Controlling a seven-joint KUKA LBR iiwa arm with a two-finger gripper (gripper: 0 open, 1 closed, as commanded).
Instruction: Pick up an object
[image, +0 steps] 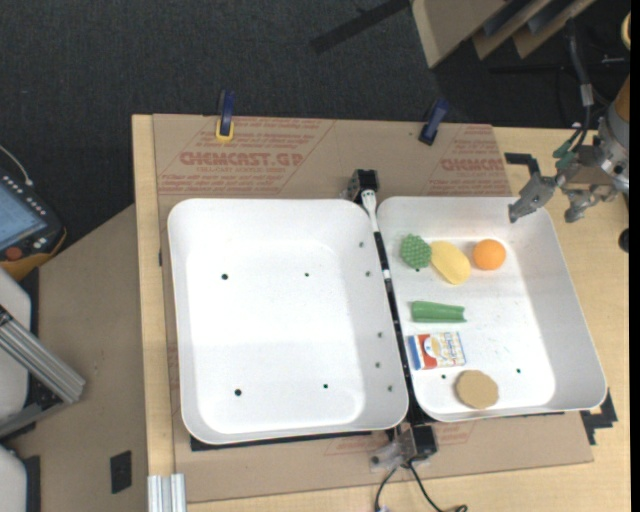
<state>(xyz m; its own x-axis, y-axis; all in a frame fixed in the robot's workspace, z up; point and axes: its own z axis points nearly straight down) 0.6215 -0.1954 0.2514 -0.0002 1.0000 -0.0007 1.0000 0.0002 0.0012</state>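
The right bin (560, 300) holds several small objects. An orange ball (489, 254) lies at its far side, beside a yellow piece (450, 263) and a bumpy green piece (416, 250). A flat green pod (438, 312) lies mid-bin, a small printed card or packet (437, 351) lies below it, and a tan round disc (477, 389) sits near the front edge. My gripper (552, 203) hangs over the bin's far right corner, open, with nothing between its fingers, up and to the right of the orange ball.
The left bin (200, 300) stands beside the right one on a brown board (300, 150). Two clamps (226, 118) hold the board's far edge. Boxes sit at the top right behind the arm.
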